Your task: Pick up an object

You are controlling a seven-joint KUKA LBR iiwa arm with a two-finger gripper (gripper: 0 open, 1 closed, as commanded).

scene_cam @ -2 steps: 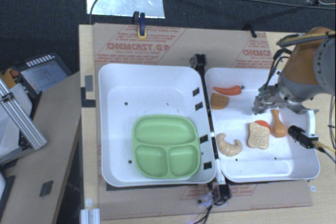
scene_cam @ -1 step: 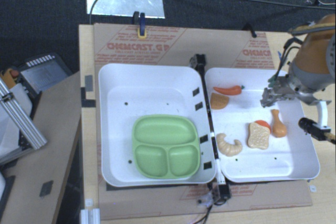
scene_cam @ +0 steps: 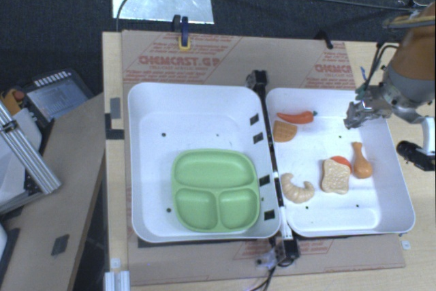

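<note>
The right bin [scene_cam: 381, 221] holds several toy foods: an orange carrot [scene_cam: 296, 117], an orange wedge [scene_cam: 285, 132], a beige croissant [scene_cam: 298, 189], a slice of bread [scene_cam: 336, 176] with a red piece [scene_cam: 340, 161] behind it, and an orange drumstick [scene_cam: 361, 161]. My gripper [scene_cam: 356, 115] hovers over the bin's upper right area, above and slightly left of the drumstick. Nothing shows between its tips.
The left bin [scene_cam: 157, 112] carries a green divided plate [scene_cam: 215, 189] at its front. A black clamp [scene_cam: 259, 80] sits at the top of the seam between the bins. Cables run across the dark floor behind the bench.
</note>
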